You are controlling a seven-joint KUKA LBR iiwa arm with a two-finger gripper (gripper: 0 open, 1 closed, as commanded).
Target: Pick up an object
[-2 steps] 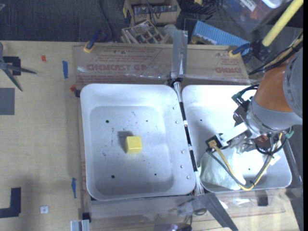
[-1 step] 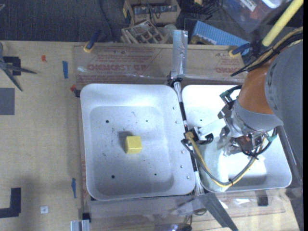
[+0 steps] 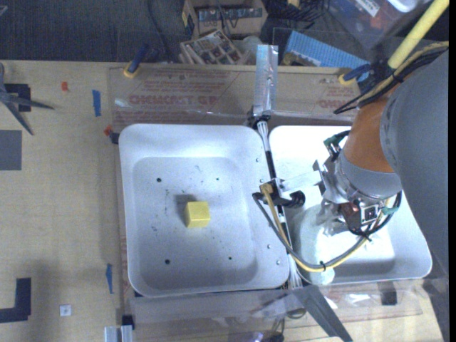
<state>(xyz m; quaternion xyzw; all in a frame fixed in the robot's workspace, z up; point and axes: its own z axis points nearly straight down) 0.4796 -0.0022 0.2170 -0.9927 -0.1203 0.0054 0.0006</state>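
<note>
A small yellow block [image 3: 198, 214] lies near the middle of the left white bin [image 3: 146, 142], alone on its floor. My gripper [image 3: 332, 218] hangs low over the right white bin [image 3: 303, 142], toward its left half, under the grey wrist and the orange band [image 3: 365, 142]. It is well to the right of the block, across the divider between the two bins. The wrist hides what lies directly beneath the gripper, and I see nothing held in it.
The arm's bulk covers the right part of the right bin. A metal divider rail [image 3: 266, 98] runs between the bins at the back. Clutter and boxes [image 3: 214, 20] stand beyond the bench's far edge.
</note>
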